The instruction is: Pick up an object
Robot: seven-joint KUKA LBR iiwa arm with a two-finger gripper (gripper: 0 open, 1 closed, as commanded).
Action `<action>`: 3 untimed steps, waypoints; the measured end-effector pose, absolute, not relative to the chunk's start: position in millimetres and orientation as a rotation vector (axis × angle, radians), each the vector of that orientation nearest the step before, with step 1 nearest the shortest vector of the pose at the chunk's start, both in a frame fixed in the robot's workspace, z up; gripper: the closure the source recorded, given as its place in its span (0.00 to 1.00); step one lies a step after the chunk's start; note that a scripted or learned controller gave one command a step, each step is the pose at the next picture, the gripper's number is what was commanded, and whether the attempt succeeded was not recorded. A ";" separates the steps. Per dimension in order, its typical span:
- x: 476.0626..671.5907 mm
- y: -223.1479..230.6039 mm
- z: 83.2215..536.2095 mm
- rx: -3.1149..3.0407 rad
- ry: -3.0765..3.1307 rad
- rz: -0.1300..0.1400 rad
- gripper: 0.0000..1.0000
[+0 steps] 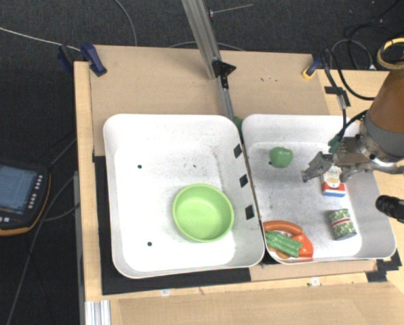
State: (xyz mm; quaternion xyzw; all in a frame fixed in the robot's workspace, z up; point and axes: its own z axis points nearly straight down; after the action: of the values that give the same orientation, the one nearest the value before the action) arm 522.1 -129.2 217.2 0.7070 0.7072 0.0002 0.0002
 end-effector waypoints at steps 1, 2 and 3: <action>527.5 -128.8 173.8 2.223 2.223 -0.002 0.00; 521.2 -129.2 112.9 2.224 2.224 -0.004 0.00; 520.9 -129.0 94.9 2.222 2.222 -0.001 0.00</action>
State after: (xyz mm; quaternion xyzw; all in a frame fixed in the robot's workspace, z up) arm 520.9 -129.0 94.9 0.7070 0.7072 -0.0003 -0.0005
